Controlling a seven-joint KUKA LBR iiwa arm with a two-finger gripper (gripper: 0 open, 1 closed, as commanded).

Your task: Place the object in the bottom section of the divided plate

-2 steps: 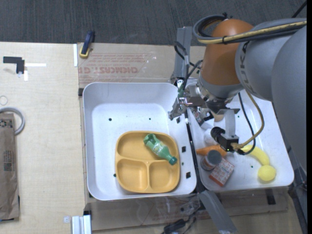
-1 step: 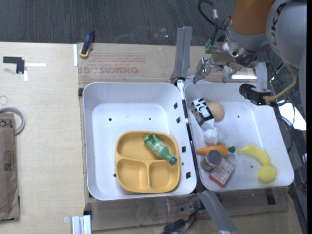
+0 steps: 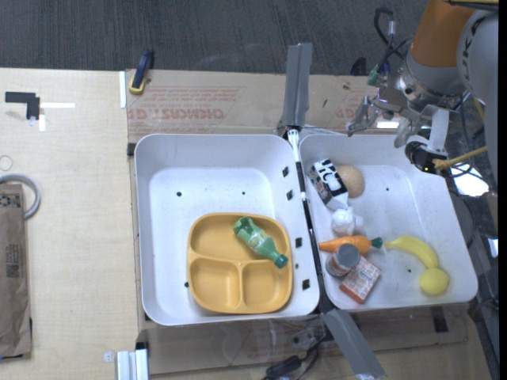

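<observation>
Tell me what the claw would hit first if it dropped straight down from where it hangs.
Probably the back rim of the right bin, or the cardboard just behind it. The claw hangs over that edge, but depth is unclear from this slant.

Arm (image 3: pixel 459 22) cut off at upper right edge; brown bag (image 3: pixel 12 267) cropped at left edge; can (image 3: pixel 342 261) label unreadable.

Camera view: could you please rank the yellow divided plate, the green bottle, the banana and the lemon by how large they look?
1. yellow divided plate
2. banana and green bottle, which look about alike
3. lemon
</observation>
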